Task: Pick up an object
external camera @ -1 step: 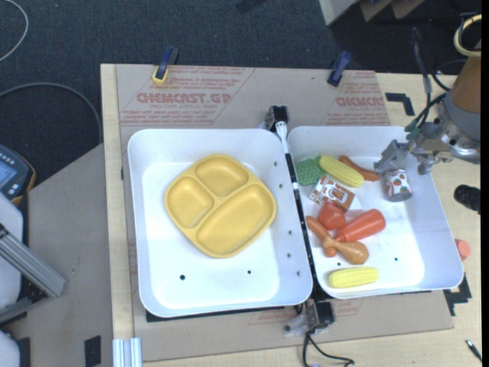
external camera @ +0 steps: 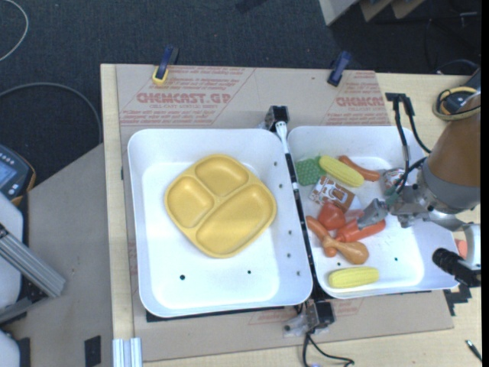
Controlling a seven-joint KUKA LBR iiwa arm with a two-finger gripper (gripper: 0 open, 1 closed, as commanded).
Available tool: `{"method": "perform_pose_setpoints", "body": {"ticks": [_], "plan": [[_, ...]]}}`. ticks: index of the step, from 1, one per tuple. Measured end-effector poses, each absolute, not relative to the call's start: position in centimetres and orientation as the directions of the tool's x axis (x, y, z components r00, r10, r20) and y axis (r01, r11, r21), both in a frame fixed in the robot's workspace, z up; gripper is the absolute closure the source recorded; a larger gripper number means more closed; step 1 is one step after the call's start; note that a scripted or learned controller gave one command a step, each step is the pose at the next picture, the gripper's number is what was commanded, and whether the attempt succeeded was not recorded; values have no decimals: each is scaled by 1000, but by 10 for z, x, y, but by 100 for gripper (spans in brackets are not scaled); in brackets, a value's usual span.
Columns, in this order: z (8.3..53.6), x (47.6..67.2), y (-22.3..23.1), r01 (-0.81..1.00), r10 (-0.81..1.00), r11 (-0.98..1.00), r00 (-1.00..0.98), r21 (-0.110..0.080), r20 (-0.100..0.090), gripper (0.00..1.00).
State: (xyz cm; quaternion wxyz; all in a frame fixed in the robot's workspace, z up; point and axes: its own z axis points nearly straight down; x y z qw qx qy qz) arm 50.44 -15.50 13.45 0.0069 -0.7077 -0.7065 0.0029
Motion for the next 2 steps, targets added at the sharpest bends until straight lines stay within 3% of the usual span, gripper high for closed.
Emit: {"method": "perform_pose_setpoints", "body": {"ticks": [1, 2], "plan": [[150, 510, -157, 1000, 1000, -2, 2, 3, -1, 100], [115, 559, -153, 1000, 1000, 3, -3, 6, -2, 100]]}}
